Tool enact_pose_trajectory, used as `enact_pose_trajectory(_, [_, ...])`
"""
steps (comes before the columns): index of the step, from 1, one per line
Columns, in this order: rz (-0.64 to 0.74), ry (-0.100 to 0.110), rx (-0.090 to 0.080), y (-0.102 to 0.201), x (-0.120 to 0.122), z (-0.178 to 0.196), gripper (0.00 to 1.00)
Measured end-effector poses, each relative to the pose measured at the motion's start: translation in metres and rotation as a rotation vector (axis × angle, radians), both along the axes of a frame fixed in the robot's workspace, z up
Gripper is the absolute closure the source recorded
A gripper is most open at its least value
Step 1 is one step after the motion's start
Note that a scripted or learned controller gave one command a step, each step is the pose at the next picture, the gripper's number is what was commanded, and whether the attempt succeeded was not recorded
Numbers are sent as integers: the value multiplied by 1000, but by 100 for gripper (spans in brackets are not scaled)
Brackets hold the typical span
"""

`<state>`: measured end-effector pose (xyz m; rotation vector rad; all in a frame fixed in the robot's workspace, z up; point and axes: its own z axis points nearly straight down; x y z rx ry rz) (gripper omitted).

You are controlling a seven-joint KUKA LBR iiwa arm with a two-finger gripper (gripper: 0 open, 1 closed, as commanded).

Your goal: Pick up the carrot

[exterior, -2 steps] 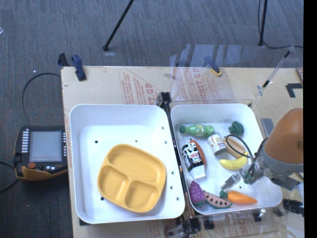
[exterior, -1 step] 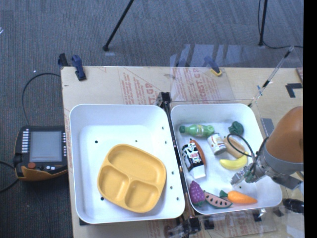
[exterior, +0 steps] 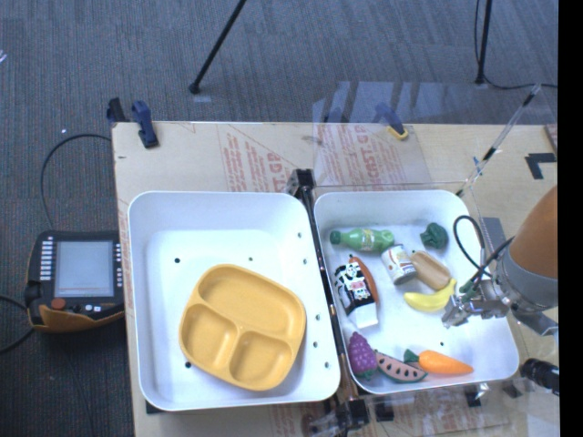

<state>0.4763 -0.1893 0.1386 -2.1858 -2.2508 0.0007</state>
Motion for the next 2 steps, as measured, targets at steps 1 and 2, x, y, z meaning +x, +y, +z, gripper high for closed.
enact_pose_trajectory(1, [-276,3,-1,5,19,23,100])
enact_pose_trajectory(2, [-386,0,-1,45,51,88,100])
